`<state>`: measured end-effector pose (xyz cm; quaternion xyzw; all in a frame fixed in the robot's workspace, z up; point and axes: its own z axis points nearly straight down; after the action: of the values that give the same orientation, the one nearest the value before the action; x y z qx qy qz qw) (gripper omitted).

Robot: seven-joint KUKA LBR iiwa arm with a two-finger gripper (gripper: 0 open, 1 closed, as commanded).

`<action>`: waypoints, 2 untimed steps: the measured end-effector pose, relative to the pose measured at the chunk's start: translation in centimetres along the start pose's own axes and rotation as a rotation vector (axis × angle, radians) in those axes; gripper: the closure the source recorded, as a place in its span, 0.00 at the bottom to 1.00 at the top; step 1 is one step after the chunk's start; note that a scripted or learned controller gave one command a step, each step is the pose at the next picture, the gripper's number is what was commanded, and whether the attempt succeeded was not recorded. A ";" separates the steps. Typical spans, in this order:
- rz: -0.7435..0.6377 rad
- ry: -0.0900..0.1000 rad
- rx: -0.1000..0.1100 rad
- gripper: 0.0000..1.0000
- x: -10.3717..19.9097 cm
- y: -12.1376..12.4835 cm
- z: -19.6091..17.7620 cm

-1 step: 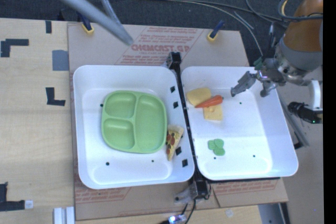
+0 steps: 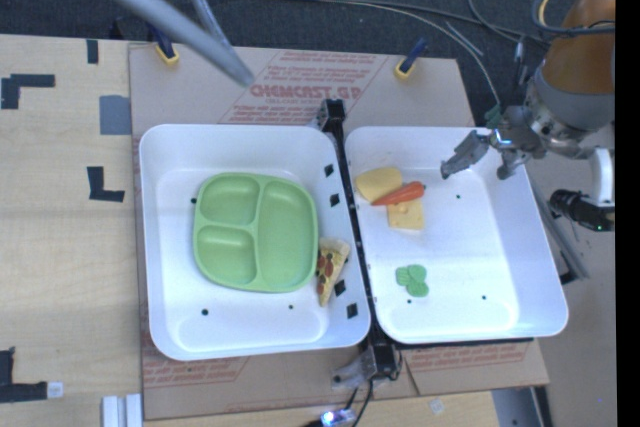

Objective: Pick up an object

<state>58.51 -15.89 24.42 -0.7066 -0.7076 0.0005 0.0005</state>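
Your gripper (image 2: 482,153) has its two fingers spread apart with nothing between them, poised over the upper right part of the right bin (image 2: 520,245). Just to its left in that bin lie the likeliest targets: a yellow cheese wedge (image 2: 378,182) touching a toy carrot (image 2: 398,195), a smaller yellow block (image 2: 406,217) below them, and a green broccoli piece (image 2: 411,280) nearer the front. The left bin (image 2: 160,215) holds a green divided plate (image 2: 254,232) and a pizza slice (image 2: 331,267). By my judgement, the whole descent, closing and lift remain undone.

Both white bins (image 2: 500,245) looked like smooth, slightly glossy plastic, as did the green divided plate (image 2: 255,232). They sat on matt brown cardboard (image 2: 300,85) over a pale wood-grain bench (image 2: 60,245).
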 end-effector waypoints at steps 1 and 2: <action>0.000 -0.001 0.004 0.00 0.1 0.8 4.8; 0.001 -0.001 0.004 0.00 -0.1 0.3 9.2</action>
<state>58.82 -15.96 15.20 -0.7068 -0.7074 0.0021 0.0016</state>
